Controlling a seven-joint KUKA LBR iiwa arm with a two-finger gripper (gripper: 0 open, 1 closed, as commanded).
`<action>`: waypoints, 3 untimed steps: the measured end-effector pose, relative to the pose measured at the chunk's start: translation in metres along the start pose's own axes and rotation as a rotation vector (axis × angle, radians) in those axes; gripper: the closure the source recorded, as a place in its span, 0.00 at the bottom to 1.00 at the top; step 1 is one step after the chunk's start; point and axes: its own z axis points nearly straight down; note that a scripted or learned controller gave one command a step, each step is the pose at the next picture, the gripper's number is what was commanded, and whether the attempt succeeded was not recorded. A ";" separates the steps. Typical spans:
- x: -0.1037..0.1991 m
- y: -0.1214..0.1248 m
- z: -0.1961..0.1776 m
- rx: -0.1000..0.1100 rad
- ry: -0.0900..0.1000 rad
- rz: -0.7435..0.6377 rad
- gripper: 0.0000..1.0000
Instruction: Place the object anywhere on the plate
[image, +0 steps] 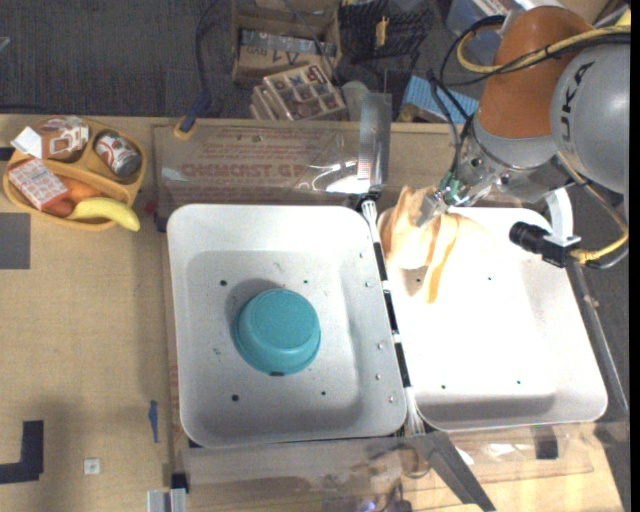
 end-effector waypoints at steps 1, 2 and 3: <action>-0.001 0.001 -0.024 -0.002 -0.001 -0.001 1.00; 0.048 0.018 -0.016 0.000 0.003 -0.398 1.00; 0.086 0.030 -0.020 -0.003 0.002 -0.795 1.00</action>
